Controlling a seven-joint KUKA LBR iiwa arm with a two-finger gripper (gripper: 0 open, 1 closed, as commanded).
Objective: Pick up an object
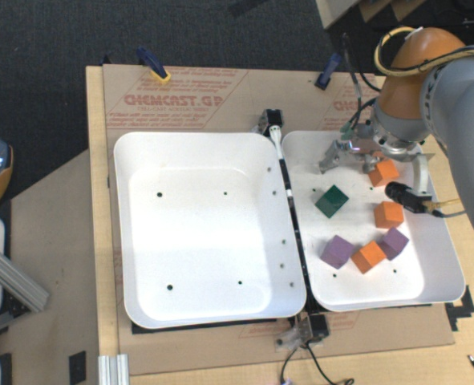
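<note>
1. The tool (365, 152) hangs low over the far end of the right white plastic bin (441, 283); whether it is released or clenched I cannot tell.
2. Just beside it lies a small orange foam cube (384, 172), the likeliest target, with a green cube (331, 200) nearer the divider.
3. Risk: the cube sits close under the wrist and near the bin wall, so a descent slightly off-centre could nudge it aside.
4. A purple block (338, 252) lies near the front, well apart.

The arm (453, 95) is showing smooth grey casing, an orange band (409, 66) glowing above a ribbed metal wrist (393, 131), with thin black cables looping around it at upper right.
</note>
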